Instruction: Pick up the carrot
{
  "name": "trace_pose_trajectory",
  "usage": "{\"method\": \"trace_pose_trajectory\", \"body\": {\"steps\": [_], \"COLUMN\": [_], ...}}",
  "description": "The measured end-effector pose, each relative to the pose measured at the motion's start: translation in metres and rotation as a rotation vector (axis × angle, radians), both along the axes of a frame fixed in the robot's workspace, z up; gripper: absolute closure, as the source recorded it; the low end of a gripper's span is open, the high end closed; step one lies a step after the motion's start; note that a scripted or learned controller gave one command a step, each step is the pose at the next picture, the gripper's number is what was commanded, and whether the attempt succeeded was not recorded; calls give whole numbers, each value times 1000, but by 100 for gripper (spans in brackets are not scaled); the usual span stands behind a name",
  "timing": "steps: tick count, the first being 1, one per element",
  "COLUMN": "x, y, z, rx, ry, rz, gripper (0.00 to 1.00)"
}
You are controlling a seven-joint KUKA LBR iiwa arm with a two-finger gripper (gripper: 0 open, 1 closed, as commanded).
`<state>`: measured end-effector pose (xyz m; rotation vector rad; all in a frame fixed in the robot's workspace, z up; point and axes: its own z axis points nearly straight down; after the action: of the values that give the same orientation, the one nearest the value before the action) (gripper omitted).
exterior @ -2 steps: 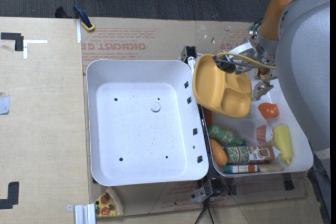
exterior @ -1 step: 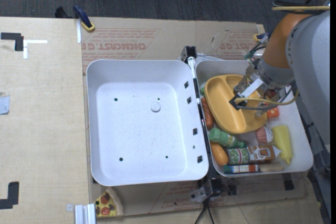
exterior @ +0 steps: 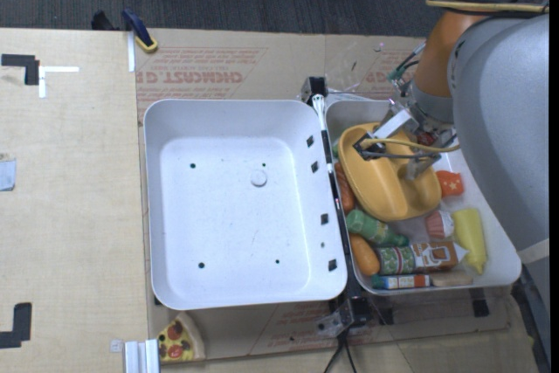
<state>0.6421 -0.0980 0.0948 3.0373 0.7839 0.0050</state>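
Plainly, the main risk is a grab at the wrong thing: the jaws hang over the yellow bowl (exterior: 389, 179), and the view does not show whether they are open or closed, only that nothing is seen held between them. The carrot (exterior: 363, 256) appears to be the orange piece lying well down-view and to the left of the jaws, near the corner of the right bin (exterior: 500, 273). It is hemmed in, with a green item (exterior: 374, 227) touching its upper end and a labelled bottle (exterior: 417, 258) just beside it, so a descent there could nudge or pinch a neighbour, or strike the bin wall. A second orange-red piece (exterior: 344, 188) left of the jaws could be mistaken for it. Open room lies further left, in the left bin (exterior: 227, 196).
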Motion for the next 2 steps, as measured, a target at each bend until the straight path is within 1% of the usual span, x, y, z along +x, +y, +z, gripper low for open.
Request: {"method": "trace_pose_trajectory", "body": {"steps": [1,2], "x": [-51,-46], "y": [-6,-8], "z": [2,14], "rx": [-2,-4], "ry": [-5,-21], "rz": [-101,-103], "gripper": [0,100]}}
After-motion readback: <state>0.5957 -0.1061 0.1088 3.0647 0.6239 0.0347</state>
